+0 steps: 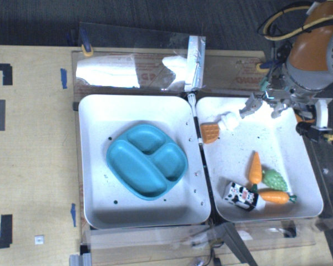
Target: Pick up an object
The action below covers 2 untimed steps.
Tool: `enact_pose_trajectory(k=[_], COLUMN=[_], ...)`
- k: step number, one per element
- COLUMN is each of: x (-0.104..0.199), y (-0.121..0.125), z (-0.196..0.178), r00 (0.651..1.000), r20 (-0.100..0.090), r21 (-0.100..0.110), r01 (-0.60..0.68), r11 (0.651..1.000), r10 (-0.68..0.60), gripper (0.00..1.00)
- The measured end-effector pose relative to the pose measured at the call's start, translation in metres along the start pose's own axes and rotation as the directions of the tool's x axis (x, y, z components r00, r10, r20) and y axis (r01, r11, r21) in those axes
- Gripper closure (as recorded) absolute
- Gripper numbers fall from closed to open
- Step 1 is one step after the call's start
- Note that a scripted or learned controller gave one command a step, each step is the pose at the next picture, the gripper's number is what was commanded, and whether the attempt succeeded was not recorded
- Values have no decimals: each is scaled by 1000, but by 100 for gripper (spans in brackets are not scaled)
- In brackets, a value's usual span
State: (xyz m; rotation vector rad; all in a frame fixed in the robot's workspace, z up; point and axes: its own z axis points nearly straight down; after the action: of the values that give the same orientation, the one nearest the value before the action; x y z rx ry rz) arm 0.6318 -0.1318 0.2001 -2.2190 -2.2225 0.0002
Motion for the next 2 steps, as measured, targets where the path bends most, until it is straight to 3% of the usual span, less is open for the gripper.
enact_pose_trajectory(k=[1, 2], x=[39, 13], y=[-6, -69], z=[-56, 24], r00=[988, 967], r20=[3, 0], r21=[-7, 2], r01=[157, 256], r11=[988, 967], r10=[-157, -256], gripper=[0, 0])
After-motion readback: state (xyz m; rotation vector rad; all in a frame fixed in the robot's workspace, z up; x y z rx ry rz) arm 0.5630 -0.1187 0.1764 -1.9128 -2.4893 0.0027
